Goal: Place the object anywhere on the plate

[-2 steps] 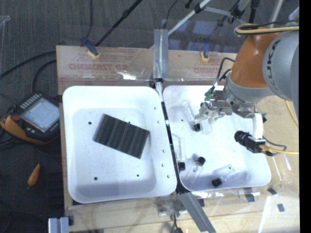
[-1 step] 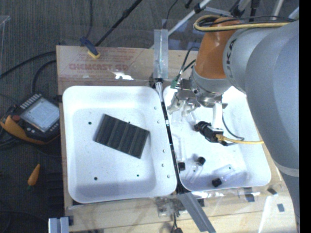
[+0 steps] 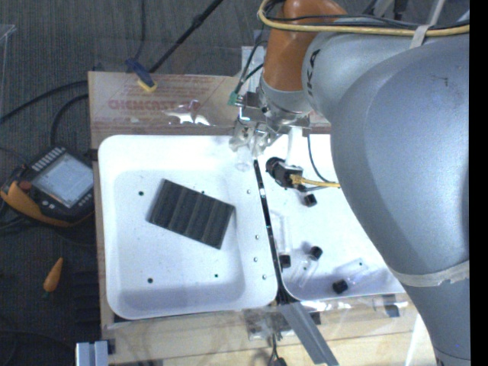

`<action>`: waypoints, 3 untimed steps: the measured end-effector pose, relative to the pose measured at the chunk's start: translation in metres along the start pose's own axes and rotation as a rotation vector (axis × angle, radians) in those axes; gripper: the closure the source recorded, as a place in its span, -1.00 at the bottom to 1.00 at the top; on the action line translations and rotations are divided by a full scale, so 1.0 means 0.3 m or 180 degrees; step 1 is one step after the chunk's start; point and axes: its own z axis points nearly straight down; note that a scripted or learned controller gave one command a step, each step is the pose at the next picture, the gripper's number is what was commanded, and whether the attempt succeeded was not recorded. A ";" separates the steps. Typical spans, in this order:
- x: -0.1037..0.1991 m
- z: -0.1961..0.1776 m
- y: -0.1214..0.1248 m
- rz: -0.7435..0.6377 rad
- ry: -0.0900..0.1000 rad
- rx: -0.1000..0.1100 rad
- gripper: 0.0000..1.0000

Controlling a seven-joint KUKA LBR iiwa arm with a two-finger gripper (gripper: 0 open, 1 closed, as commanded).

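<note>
The grey arm (image 3: pixel 396 128) reaches in from the right, and its gripper (image 3: pixel 246 143) hangs over the far end of the wall between the two white bins, too blurred to tell how open it is. A dark ribbed slab (image 3: pixel 191 213) lies flat in the left bin (image 3: pixel 175 273), well apart from the gripper. Small black bits (image 3: pixel 314 252) dot the right bin (image 3: pixel 328 227).

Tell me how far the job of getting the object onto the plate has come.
Done: nothing visibly; the dark ribbed plate in the left bin carries no object. In hand: the gripper hangs over the far end of the rim between the bins; whether it holds anything cannot be told. Left: the placing itself, likely after picking one of the small black pieces from the right bin.
</note>
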 end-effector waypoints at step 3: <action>0.500 -0.694 -0.371 -0.2406 -0.0002 -0.0017 1.00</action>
